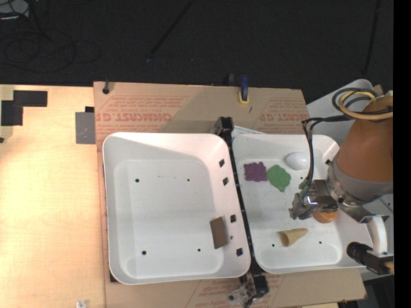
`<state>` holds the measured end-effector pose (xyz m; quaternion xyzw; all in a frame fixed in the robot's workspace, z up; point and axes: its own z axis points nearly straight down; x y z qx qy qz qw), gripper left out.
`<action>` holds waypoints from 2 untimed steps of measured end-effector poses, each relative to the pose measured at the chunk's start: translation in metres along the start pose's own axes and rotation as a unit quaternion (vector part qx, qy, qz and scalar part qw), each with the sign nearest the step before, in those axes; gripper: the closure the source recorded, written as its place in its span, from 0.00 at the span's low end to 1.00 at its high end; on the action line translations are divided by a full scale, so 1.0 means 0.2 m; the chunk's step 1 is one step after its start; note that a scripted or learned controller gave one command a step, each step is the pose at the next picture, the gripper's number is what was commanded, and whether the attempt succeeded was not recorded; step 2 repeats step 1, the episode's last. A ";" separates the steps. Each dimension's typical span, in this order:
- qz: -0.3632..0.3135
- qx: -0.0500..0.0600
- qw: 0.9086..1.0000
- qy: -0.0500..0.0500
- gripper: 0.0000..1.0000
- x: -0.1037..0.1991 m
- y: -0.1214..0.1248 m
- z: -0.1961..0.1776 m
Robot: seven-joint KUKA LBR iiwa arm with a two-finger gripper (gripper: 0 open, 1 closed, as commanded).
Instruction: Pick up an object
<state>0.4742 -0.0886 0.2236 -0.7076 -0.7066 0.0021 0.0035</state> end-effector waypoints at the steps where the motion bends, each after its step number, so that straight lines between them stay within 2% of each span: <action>1: -0.005 -0.005 1.000 0.000 1.00 0.36 0.14 -0.26; 2: -0.005 -0.005 1.000 0.000 1.00 0.36 0.14 -0.26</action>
